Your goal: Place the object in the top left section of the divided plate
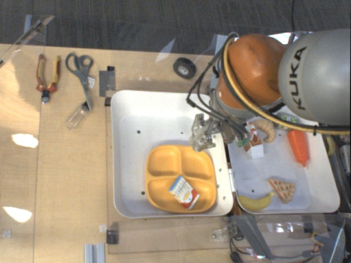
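Readable text: one brand name, on the arm

"KUKA" in black capitals on the grey arm housing (315, 70), upper right, letters running up at a slant. Small carton (182, 192) on the yellow divided plate (159, 171) carries blue and red print, too small to read. Packet (253, 140) in the right bin (329, 201) likewise printed, illegible. No numbers or signs legible anywhere else on the surface (55, 163)

Right bin (329, 199): my banana (255, 202) near edge, waffle slice (282, 189) just right of it, orange carrot (299, 147) farther back. Bench, far left: red-handled pliers (46, 76), scissors (81, 75) beside them. Black tape roll (185, 67) beyond the left bin (129, 147).
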{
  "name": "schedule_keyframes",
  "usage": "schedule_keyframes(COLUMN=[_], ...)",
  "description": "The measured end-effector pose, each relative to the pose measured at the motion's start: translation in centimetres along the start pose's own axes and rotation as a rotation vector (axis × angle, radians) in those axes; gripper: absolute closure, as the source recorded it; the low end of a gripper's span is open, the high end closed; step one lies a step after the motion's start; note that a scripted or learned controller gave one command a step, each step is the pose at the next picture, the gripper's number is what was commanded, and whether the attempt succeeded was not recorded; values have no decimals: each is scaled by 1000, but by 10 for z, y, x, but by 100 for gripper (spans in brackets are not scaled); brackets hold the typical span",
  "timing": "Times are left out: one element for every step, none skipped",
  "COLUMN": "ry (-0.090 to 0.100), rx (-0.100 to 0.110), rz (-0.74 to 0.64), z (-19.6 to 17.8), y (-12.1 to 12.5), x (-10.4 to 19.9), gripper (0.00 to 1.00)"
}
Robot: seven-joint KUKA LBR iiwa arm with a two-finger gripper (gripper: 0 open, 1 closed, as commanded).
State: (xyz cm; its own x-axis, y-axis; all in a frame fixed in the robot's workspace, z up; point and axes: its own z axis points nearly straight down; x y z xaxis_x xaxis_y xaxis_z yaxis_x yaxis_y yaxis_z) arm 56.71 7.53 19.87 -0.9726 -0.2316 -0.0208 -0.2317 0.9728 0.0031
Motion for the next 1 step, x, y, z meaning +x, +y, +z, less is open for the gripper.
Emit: schedule_keyframes(ry=[10], rx=[-1], rz=[-182], z=[-33], y=[108], x=[-3], gripper=[100])
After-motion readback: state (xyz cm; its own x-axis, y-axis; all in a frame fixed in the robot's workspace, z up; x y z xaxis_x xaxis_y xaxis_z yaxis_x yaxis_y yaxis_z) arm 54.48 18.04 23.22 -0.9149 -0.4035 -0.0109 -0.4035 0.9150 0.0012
